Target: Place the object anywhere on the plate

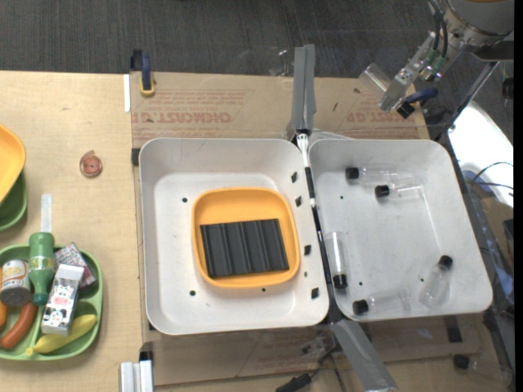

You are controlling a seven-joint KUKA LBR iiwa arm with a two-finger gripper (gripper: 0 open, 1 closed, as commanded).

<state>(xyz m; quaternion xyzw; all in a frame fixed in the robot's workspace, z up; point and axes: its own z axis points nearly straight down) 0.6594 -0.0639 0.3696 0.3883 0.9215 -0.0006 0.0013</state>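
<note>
An orange square plate [245, 204] sits in the middle of the left white bin [163, 219]. A dark grey ridged slab [245, 247] lies flat on the plate and covers most of its inside. Several clear vials with black caps lie in the right bin [392, 235]: two near the back [391, 189], one along the left wall [334, 258], one at the front [377, 304] and one at the right front [437, 278]. My gripper [396, 92] hangs high above the cardboard behind the right bin's back edge, well away from the plate.
A green tray [86, 333] of toy food and a bottle stands at the left front, with an orange bowl [8, 166] behind it. A small pink item [91, 164] and a blue clamp [143, 72] lie on the wooden bench. A metal divider post [303, 88] rises between the bins.
</note>
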